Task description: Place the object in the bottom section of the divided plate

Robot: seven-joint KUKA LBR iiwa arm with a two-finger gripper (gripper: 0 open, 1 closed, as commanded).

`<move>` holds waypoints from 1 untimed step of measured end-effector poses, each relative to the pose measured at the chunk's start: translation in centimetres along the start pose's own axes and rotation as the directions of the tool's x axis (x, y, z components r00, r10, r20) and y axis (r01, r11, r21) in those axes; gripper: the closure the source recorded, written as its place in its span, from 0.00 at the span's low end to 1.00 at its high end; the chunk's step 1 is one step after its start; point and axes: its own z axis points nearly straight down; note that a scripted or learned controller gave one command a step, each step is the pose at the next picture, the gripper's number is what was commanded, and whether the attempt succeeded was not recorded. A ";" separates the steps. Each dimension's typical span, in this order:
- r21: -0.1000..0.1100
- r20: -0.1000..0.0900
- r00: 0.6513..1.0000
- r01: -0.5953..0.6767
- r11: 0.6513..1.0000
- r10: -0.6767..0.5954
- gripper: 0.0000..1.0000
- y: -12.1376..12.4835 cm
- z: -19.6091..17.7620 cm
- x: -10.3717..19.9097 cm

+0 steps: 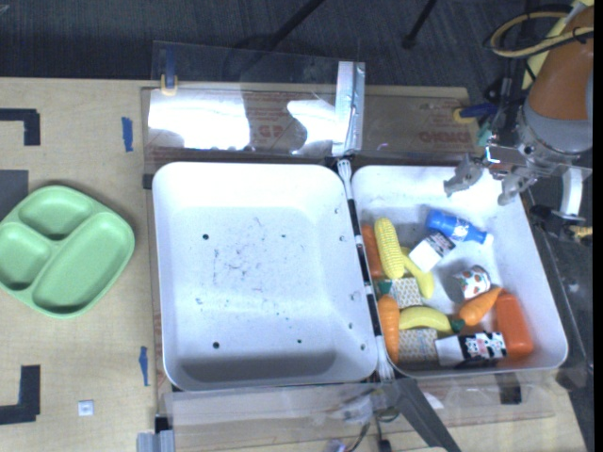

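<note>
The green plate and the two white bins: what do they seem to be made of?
The green plate looks like moulded plastic, matte, with soft rounded dividers. The left bin and the right bin look like thin, smooth plastic with rounded corners, glossy where light glares; I can't be certain.

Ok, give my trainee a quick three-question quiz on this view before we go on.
1. True or false: the green divided plate lies inside the left bin.
2. Which bin holds the toys such as the corn cob and the blue bottle: A) left bin, B) right bin, C) both?
3. Fill in: the gripper is above the ____ part of the right bin, nearest the bottle.

Key: 1 false, it lies on the bench outside, to the left. 2 B. 3 upper (far).
</note>
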 end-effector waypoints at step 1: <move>0.000 0.000 1.000 0.000 1.000 0.000 0.00 0.0 0.0 0.0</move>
